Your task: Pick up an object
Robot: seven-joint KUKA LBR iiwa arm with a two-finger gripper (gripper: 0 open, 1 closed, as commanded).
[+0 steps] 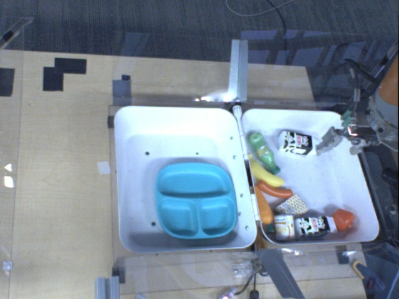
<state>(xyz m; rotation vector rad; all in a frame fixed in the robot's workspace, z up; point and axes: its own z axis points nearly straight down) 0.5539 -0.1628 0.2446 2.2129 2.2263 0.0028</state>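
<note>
Right bin [368,185] held toys crowded along its left and front walls; a small black-and-white carton [295,142] lay apart, just left of the gripper [329,139]. Whether the gripper was open, or held anything, could not be told. A grab among the packed pieces risked slipping or catching two; the carton looked safer.

Fixed above the table [56,185], looking down at a slant from a fair height. Both white bins side by side mid-frame: left bin [134,167], right bin [355,185]. Dark floor [156,11] along the top; arm [383,114] entering from the right.
</note>
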